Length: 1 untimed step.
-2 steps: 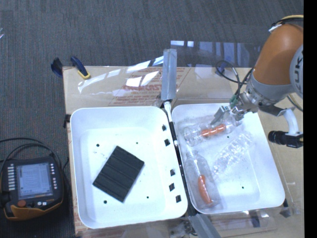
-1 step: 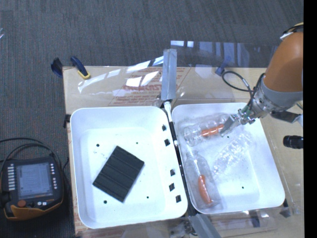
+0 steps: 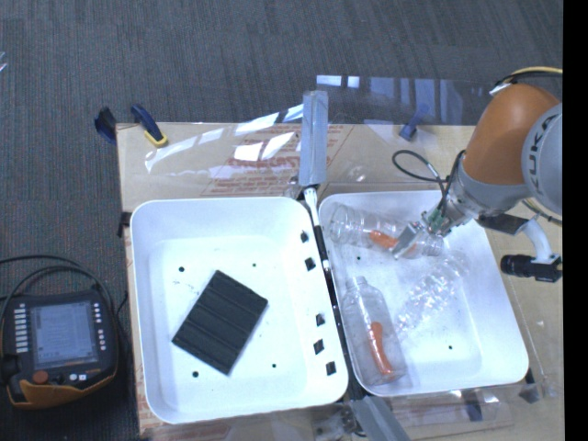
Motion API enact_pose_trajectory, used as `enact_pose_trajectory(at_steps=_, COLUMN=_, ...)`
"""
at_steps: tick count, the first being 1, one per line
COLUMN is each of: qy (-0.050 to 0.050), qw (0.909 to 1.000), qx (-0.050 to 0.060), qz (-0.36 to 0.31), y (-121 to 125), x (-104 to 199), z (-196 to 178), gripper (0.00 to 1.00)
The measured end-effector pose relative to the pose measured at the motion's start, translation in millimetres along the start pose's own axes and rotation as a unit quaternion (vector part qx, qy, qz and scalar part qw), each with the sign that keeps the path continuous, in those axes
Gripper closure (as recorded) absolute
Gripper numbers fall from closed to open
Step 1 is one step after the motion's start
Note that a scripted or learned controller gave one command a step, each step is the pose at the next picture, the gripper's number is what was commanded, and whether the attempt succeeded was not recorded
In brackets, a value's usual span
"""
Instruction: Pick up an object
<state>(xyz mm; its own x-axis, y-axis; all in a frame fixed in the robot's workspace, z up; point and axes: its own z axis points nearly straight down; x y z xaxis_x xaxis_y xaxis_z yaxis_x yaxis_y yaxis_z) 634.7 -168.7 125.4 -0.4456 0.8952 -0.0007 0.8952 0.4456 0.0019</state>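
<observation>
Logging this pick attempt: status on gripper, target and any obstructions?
Gripper low in right bin, at the upper clear bottle; grasp unconfirmed. Second clear bottle and crumpled clear plastic lie close by. Black pad sits in left bin.

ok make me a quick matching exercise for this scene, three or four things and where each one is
Things:
1. black ridged pad
2. clear bottle with an orange piece inside
3. gripper
4. handheld control screen

Places:
A. on the floor, left of the bench
B. over the far part of the right bin
C. in the left bin
D. near side of the right bin

Pairs: 1-C, 2-D, 3-B, 4-A
</observation>
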Motion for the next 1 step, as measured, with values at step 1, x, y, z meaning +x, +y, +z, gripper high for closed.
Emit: enact_pose_trajectory(at_steps=1, qy=-0.003, qw=0.9995, qx=0.002, qz=-0.031, y=12.5, x=-2.9, z=22.8, gripper=0.00)
